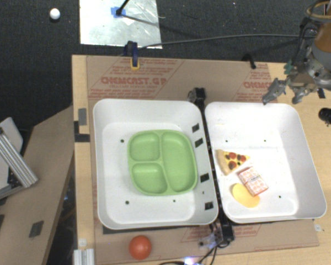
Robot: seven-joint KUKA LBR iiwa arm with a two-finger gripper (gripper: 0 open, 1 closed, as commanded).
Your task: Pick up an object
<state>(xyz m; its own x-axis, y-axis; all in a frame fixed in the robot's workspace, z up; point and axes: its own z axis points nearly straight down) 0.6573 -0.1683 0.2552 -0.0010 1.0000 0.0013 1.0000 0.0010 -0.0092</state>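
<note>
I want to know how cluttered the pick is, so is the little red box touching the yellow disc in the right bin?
Touching. In the camera view the red box lies overlapping the top edge of the yellow disc, with no gap between them.

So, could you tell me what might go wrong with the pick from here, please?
The pizza slice, red packet and yellow piece lie touching, so a grasp may catch two or nudge its neighbours. They also lie flat and low, so fingers could slip off. The open gripper hangs above the right bin's far rim, which it could clip while descending.
</note>
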